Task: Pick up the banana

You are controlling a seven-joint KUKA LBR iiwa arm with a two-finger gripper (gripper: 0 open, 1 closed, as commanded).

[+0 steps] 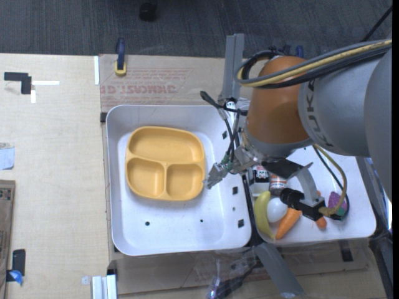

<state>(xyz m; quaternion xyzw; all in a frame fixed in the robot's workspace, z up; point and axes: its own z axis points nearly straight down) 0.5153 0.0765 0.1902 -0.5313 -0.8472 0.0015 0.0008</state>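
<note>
Yellow banana on the floor of the white bin on the view's right, curved along that bin's left wall, free of any grip. Touching its inner curve, a white egg. Just beside the egg, an orange carrot, lying at a slant. Further right, a small orange piece and a purple item, both apart from the banana.

Across the dividing wall, gripper low in the left bin, just beside the right rim of a yellow three-compartment plate; open or closed, cannot tell. Nothing seen in its grasp. Grey arm with orange band reaching in above the right bin.

Pale wooden worktop around the bins; behind the left bin, cardboard with red print and a blue-handled clamp.
</note>
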